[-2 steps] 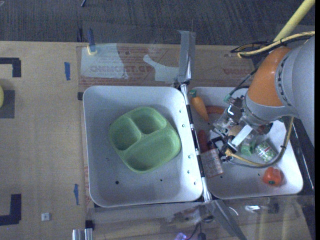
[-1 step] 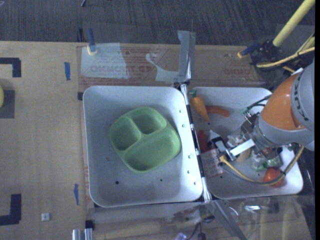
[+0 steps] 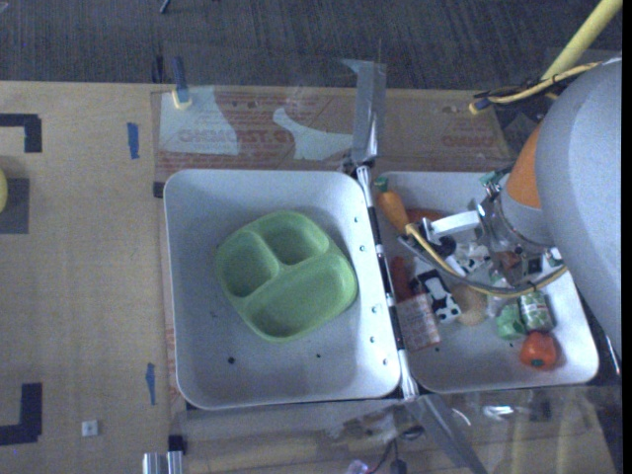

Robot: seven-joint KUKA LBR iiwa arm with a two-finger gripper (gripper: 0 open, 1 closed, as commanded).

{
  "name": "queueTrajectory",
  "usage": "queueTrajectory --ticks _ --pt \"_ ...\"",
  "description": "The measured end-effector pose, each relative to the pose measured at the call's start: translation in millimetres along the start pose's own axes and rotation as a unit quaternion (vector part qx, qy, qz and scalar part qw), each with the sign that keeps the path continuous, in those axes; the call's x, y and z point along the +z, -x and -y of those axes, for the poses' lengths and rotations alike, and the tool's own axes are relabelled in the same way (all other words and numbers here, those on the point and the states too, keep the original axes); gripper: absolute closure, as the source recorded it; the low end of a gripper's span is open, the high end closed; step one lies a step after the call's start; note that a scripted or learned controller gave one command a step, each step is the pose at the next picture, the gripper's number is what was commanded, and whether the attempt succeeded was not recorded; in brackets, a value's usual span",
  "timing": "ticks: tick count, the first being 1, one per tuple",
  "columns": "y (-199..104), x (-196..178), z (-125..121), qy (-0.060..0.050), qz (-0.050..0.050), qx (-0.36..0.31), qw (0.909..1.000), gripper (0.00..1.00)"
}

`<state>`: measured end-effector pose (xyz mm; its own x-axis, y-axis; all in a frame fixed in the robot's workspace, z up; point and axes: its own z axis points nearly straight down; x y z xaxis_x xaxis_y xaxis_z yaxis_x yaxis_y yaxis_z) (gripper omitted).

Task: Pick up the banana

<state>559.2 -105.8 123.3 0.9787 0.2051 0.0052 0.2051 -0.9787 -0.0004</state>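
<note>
Banana (image 3: 472, 311): entered with reserve as the pale yellowish rounded piece in the right shallow white plastic bin (image 3: 583, 368), partly hidden by the robot's wrist gear. Identification a judgement, not certain.

Hand (image 3: 491, 257): grey two-finger hand on the grey arm (image 3: 592, 166), low over the middle of the right bin, reaching in from the right. Open or closed: cannot tell. Nothing seen gripped.

Key relation: banana just beside the hand, toward the bin's lower rim in the view and slightly left. Long axis not readable, too little of the piece exposed; probably needs settling before any closing. Single arm, so no choice of reach.

Close neighbours: small black-and-white piece (image 3: 446, 304) touching or just beside the banana on its left; green lumpy piece (image 3: 531, 311) on its right; round red-orange tomato-like piece (image 3: 538, 352) near the bin's lower right corner. Crowding judged a risk of a wrong pick.

Further out: brown rectangular packet (image 3: 418, 322) along the bin's left wall; orange carrot-shaped piece (image 3: 393, 206) at its upper left corner.

Beyond: left shallow white plastic bin (image 3: 188, 304), holding a green three-compartment plastic plate (image 3: 286, 275). Tan table (image 3: 79, 294) under both. At the view's left edge, a small yellow thing (image 3: 2, 192), well apart, too little shown to name.
</note>
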Motion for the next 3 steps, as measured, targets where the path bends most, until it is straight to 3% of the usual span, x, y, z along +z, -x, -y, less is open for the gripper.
queueTrajectory --ticks 1,2,3 --pt "-30.4 -63.1 97.2 -0.001 0.003 -0.003 1.0 0.0" --pt "-30.8 -72.5 98.1 -0.001 0.004 -0.005 1.0 1.0" --pt "-35.5 -23.1 245.6 -0.001 0.003 -0.006 1.0 1.0"
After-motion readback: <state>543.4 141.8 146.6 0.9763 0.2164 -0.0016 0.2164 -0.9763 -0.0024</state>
